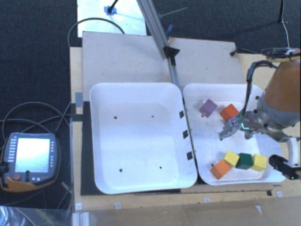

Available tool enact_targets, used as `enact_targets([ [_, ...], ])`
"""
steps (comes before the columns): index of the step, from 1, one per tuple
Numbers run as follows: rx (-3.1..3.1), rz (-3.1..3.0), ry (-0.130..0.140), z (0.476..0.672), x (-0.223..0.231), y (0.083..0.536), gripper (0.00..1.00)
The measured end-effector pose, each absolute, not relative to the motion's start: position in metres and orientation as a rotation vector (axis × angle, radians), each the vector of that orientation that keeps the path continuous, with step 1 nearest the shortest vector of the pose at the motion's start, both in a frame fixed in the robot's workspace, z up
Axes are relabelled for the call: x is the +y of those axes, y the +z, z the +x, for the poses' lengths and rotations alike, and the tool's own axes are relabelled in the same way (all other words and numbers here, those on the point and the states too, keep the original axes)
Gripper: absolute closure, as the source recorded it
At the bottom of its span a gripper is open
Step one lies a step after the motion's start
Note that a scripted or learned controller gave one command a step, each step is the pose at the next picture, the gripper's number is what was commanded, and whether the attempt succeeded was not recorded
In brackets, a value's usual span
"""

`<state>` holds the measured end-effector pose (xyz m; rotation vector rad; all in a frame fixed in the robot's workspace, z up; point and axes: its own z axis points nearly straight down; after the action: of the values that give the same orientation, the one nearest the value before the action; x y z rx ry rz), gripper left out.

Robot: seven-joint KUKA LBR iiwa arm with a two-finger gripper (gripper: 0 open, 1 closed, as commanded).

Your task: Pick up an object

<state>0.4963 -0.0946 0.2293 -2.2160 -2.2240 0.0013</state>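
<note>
In the right bin (202, 140) lie several blocks. A purple block (208, 108) and an orange block (229, 112) sit near its far side. Along the near side an orange block (220, 169), a yellow block (231, 158), a green block (244, 160) and another yellow block (259, 162) form a row. My gripper (229, 130) reaches in from the right and hangs over the middle of this bin. It is just on the near side of the far orange block, and nothing is seen held in it.
The left bin (101, 126) stands beside the right one, with a row of small black clips (185, 134) along the shared wall. A grey pole (155, 22) slants over the board behind the bins. A teach pendant (29, 161) lies on the floor at the left.
</note>
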Motion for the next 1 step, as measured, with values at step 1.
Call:
enact_targets([
  [1,-2.225,-2.219,-0.003,0.4971,-0.0947,0.2307,0.0],
])
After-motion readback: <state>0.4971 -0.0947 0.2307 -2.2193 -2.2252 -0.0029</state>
